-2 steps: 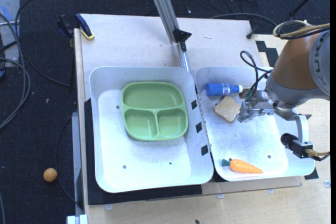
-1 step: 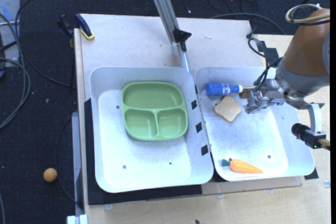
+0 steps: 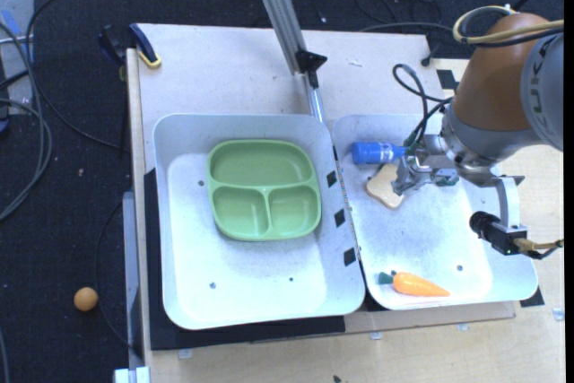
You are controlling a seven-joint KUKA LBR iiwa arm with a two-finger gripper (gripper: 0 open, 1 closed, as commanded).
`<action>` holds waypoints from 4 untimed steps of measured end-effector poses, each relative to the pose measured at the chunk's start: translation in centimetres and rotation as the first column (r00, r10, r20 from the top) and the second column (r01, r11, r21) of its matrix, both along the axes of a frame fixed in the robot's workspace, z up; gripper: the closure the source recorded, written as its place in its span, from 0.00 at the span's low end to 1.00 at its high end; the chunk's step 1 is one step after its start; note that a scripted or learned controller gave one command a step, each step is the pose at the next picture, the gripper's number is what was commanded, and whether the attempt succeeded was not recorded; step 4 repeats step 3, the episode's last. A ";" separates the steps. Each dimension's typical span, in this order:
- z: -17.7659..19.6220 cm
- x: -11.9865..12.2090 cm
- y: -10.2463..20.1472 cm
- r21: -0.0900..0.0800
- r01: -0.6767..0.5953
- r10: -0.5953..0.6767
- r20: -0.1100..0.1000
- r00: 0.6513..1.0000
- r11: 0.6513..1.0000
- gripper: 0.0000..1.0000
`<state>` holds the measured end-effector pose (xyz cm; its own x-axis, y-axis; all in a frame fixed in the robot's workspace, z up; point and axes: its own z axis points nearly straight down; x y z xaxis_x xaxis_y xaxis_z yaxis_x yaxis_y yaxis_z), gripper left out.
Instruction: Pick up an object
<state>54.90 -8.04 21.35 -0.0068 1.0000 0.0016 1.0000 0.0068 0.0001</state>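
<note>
In the right bin lie three objects. A tan slice of toy bread rests near the bin's left wall. Just behind it a blue bottle lies on its side, and an orange carrot sits at the front edge. My gripper hangs low over the right edge of the bread, just right of the bottle's cap end. Part of the bread is hidden under the gripper, and I cannot see whether the two touch.
The left bin holds a green divided plate. A slanted metal pole rises behind the bins. The arm's wrist and a black cable fitting overhang the right bin's right side. A small orange ball lies on the floor at left.
</note>
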 end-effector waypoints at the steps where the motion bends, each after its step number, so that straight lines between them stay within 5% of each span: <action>1: 0.5 -0.7 5.5 0.001 -0.001 0.001 -0.002 1.000 1.000 1.00; 3: 2.1 0.8 16.8 0.000 -0.001 0.001 0.002 1.000 1.000 1.00; 4: 2.1 0.8 16.8 0.000 -0.001 0.001 0.002 1.000 1.000 1.00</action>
